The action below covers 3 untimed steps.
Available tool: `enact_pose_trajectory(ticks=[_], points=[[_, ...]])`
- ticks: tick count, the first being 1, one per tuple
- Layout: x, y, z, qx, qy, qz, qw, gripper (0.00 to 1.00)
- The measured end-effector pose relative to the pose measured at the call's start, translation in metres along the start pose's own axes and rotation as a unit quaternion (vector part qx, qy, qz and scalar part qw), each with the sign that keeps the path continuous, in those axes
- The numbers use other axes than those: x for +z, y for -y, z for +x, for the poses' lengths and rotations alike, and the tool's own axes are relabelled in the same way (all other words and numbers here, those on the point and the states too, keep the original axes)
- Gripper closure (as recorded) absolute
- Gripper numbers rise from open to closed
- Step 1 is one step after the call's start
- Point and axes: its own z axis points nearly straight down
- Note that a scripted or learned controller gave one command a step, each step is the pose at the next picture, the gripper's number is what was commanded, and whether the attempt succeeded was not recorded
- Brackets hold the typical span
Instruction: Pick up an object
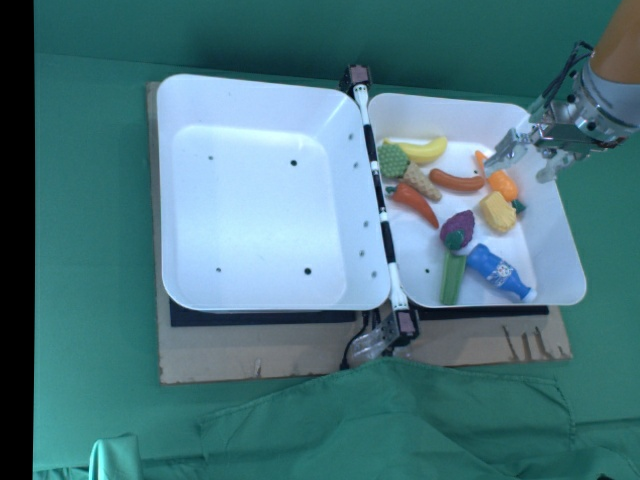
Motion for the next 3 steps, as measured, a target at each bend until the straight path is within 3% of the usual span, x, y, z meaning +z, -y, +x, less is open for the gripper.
enact_pose_trajectory(ticks=[1, 2, 3], points=[[-0.012, -0.001, -0.002, 0.002, 0.001, -0.002, 1.0000, 1.00], [-0.072, 0.056, 0.020, -0.001, 0.000, -0.004, 1.0000, 1.00], [-0.080, 0.053, 0.018, 0.001, 0.002, -0.003, 1.0000, 1.00]])
